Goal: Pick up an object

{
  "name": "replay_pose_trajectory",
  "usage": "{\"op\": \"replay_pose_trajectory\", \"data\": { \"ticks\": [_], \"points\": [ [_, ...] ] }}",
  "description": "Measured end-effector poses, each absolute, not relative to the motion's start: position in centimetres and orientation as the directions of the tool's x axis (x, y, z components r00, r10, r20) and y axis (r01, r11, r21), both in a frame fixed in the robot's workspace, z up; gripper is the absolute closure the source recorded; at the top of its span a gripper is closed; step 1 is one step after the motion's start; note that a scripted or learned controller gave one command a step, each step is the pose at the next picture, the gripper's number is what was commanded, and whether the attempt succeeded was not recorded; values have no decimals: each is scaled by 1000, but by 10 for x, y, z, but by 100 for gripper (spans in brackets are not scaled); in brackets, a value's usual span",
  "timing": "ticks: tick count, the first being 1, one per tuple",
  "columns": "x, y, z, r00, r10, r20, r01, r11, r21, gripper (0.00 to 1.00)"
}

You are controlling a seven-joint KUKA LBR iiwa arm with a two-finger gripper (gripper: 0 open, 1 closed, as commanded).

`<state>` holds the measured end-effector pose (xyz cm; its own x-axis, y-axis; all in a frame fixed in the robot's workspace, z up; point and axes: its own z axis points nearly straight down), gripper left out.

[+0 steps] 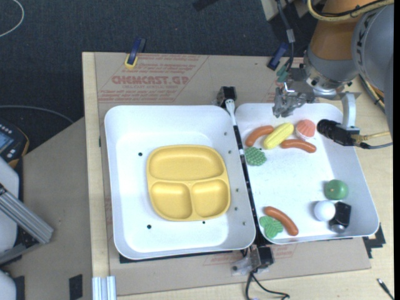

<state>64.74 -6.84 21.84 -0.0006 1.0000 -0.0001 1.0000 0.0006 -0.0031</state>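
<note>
1. Two shallow white bins sat side by side on the worktop (94,167) — the left bin (119,167) and the right bin (356,180).
2. The left bin held a yellow divided tray (187,181), lying flat near its middle.
3. The arm (347,30) reached in from the right, and its end effector (286,107) hung over the far edge of the right bin; whether its fingers were apart or together could not be told, and nothing showed between them.
4. Just below the end effector, in the far part of the right bin, lay a cluster: a yellow corn cob (278,135) resting against an orange sausage (258,134), a second sausage (298,145) beside them, a pink round piece (305,128) and a green leafy piece (255,157).
5. Near the right wall sat a green ball (336,189), and close by it a white ball (324,210) touching a black object (340,216).
6. In the near part of that bin a third sausage (281,219) lay against another green piece (270,227) — well apart from the end effector.
</note>
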Motion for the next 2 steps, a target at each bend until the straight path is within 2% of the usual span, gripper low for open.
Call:
{"op": "replay_pose_trajectory", "data": {
  "ticks": [1,2],
  "points": [
    [664,-77,226,-1,1000,-2,1000,1,5,100],
    [646,-77,220,1,1000,0,1000,-1,-3,100]
  ]
}}
